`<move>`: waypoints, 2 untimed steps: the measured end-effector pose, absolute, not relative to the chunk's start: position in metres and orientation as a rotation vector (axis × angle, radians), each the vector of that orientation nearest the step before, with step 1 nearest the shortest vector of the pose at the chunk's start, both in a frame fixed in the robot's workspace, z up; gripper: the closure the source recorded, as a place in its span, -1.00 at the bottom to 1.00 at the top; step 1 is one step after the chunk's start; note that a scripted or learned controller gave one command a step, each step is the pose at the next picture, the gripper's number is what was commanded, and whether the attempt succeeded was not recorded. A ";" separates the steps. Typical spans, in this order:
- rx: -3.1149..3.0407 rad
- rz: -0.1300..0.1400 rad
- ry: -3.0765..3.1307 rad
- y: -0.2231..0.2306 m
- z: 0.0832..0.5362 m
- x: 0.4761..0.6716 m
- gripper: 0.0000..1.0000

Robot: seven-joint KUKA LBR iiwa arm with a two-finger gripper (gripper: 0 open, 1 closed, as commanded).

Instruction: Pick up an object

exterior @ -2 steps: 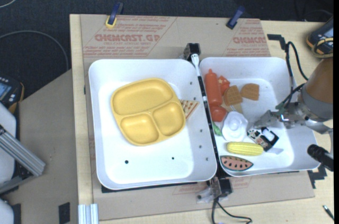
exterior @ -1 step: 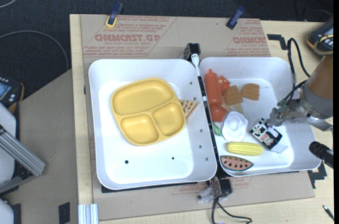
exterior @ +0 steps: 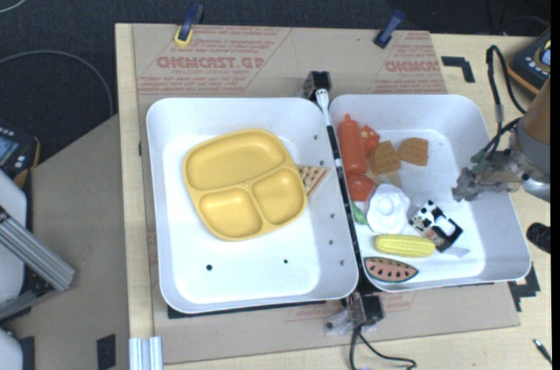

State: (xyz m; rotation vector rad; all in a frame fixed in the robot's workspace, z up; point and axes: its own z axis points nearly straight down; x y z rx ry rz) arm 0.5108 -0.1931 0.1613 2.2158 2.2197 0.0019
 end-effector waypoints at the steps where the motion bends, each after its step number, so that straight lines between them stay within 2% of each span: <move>1: 2.216 0.003 2.219 -0.196 0.205 0.516 1.00; 2: 2.217 0.002 2.220 -0.196 0.225 0.517 1.00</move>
